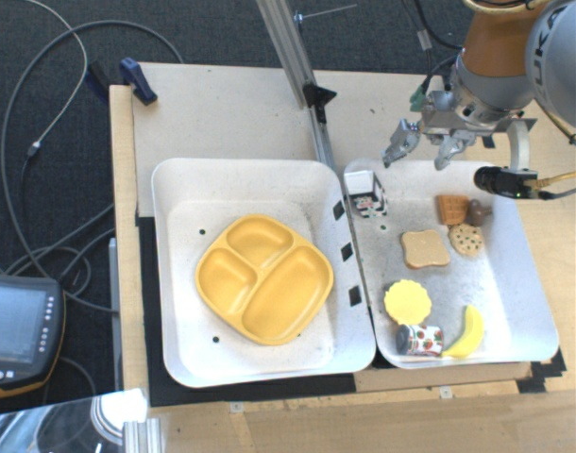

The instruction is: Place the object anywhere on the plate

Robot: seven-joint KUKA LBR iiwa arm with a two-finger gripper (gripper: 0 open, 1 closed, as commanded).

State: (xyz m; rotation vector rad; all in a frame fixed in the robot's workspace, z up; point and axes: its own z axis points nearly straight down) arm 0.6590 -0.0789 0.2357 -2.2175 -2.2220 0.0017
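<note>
Task not begun: claw [424, 148] hangs with fingers apart, holding nothing, above right bin [538, 291]; yellow plate [263, 278] bare

I see the yellow, three-compartment plastic plate [264, 277] lying flat, rotated slightly, in the left white bin [175, 196].

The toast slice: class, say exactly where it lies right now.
The toast slice lies flat in the right bin, near its middle, just left of the chocolate-chip cookie and above the round yellow piece.
</note>
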